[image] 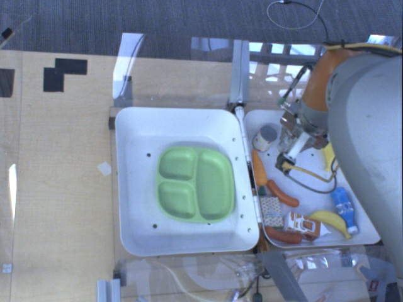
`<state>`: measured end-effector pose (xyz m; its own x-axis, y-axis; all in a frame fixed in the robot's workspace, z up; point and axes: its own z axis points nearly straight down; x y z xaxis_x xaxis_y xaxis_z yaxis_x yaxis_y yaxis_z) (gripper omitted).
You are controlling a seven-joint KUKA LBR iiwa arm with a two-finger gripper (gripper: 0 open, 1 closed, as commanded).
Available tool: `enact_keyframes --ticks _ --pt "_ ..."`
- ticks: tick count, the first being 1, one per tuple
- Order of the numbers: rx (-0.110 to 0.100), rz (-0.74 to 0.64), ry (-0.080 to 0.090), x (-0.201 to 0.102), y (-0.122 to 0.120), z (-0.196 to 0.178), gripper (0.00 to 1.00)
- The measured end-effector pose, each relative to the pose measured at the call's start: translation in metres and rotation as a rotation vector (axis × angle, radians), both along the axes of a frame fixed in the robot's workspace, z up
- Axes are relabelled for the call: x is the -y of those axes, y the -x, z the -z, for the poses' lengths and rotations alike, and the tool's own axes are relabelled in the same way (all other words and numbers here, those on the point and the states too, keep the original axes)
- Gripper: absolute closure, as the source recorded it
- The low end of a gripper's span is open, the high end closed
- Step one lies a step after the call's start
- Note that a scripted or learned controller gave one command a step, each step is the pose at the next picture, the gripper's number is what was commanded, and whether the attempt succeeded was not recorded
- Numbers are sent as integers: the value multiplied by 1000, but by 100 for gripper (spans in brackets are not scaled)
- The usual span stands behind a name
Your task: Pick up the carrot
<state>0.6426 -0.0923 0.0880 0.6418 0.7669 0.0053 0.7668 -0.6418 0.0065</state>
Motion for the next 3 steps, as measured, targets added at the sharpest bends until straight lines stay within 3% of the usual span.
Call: enact_keyframes --ticks 1,2,3 --pt "-2 231 0 52 -25 1 100" --pt "1 219 0 49 -27 -11 100" --pt "-4 255 -1 65 -11 -40 100"
